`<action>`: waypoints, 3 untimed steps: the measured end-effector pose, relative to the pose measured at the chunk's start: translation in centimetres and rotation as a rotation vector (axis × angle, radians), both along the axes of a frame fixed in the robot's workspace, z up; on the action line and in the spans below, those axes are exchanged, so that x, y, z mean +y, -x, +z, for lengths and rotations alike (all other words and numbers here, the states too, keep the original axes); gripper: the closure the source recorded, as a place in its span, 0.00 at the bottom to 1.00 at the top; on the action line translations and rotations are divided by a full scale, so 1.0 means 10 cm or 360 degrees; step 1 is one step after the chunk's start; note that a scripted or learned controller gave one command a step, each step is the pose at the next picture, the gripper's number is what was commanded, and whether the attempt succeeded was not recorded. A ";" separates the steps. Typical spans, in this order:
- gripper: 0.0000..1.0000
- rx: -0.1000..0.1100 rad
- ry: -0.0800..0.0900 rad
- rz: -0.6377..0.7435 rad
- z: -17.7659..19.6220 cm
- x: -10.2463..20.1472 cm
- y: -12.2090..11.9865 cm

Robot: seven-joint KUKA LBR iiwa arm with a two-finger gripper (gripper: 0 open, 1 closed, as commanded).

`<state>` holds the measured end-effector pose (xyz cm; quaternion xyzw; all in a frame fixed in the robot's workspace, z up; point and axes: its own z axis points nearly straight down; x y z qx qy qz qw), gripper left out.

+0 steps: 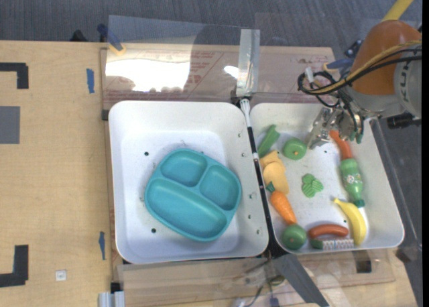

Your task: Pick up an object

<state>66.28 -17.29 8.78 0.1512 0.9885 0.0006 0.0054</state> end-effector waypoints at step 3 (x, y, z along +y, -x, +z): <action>0.00 -0.0003 0.0003 -0.0154 0.02 -0.41 0.23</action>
